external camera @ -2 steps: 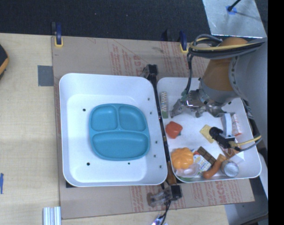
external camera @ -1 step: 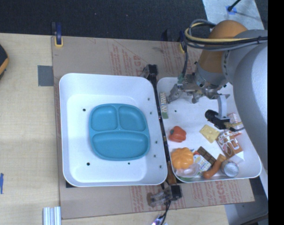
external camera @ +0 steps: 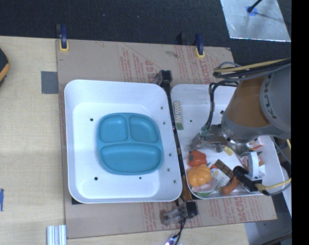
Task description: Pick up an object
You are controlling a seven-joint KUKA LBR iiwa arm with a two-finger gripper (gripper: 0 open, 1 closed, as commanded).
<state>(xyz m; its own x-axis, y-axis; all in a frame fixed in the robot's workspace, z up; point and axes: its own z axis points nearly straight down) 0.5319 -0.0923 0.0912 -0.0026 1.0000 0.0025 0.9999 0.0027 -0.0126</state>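
Hovering low in right bin [external camera: 195, 98]: gripper [external camera: 209, 137], finger state impossible to tell. Lying just below it: red tomato [external camera: 197, 158], with orange fruit [external camera: 199, 176] beyond.

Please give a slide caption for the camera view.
Gripper low in right bin above toys; blue plate in left bin.

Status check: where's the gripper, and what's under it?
Gripper low in right bin, finger state unreadable. Red tomato-like piece and orange fruit just below it, nothing seen held. Clutter packed alongside; blue divided plate in left bin.
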